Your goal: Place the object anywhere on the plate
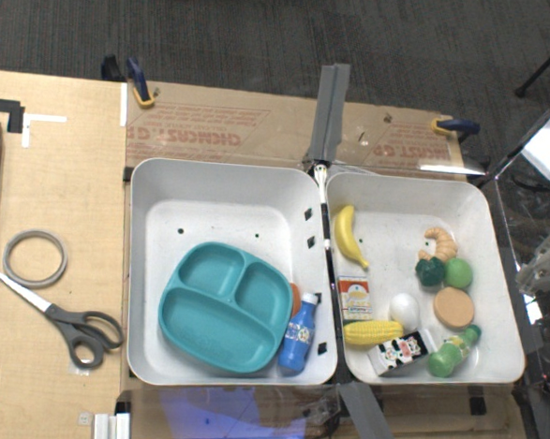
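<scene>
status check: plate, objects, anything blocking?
Teal plate in left bin, nothing on it. Blue bottle lies against plate's right edge. Banana, corn and other toy food sit in right bin.

2 bins side by side on the bench. In the left bin [154, 196]: a plate [224, 306] toward the near side, a bottle [297, 333] touching its right edge. In the right bin [486, 229]: a banana [349, 236] far left, a corn cob [372, 333] near left, a carton [399, 352] just right of it, an egg [403, 307] behind. Left of the bins: a tape roll [35, 256], scissors [61, 319] nearer.
</scene>
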Robot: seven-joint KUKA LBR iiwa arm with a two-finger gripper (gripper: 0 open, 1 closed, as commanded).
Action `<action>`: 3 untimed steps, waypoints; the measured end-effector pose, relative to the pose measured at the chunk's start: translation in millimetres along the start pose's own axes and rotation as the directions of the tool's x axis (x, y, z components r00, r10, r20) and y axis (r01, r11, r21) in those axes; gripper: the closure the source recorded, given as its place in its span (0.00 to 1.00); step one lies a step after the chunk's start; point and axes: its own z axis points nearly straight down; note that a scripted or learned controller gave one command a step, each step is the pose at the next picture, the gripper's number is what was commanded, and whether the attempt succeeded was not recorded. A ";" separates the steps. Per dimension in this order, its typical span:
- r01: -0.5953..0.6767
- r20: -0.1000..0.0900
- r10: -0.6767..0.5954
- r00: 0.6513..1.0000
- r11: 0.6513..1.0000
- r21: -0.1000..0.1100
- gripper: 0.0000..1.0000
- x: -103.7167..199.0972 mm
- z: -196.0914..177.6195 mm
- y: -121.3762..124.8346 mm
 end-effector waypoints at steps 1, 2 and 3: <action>0.363 0.002 -0.363 0.932 0.932 -0.001 1.00 -0.2 -18.2 0.7; 0.632 0.003 -0.632 0.775 0.775 -0.001 1.00 -0.4 -50.0 0.9; 0.868 0.004 -0.868 0.496 0.496 0.000 1.00 -8.4 -88.4 4.2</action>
